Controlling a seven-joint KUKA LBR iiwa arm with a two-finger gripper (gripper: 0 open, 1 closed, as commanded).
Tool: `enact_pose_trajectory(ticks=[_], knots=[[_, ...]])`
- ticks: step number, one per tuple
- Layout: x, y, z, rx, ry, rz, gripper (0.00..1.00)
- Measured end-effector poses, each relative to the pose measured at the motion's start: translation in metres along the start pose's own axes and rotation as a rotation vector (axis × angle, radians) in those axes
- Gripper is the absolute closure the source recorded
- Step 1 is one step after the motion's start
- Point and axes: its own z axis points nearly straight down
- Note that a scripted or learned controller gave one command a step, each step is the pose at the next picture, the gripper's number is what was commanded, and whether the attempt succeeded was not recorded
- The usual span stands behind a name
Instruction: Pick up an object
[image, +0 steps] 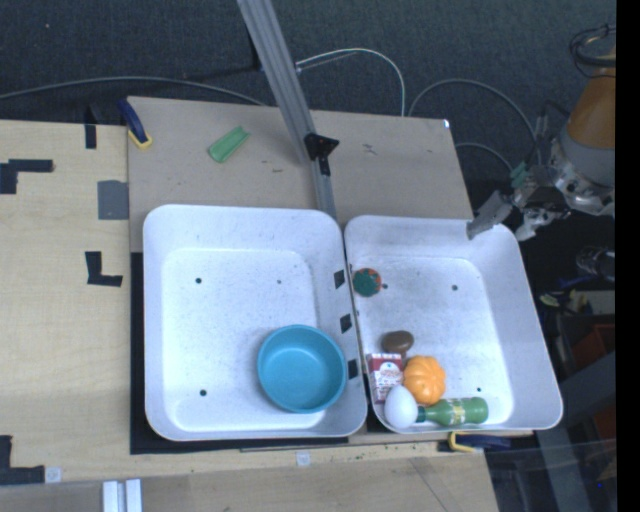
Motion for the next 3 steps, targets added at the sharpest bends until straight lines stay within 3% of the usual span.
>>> enact_pose_trajectory(ticks=[1,3], knots=[[0.0,0.0,0.0,0.0,0.0,0.0,0.0],[0.0,0.008,0.108,0.006,0.002,0.0,0.0]])
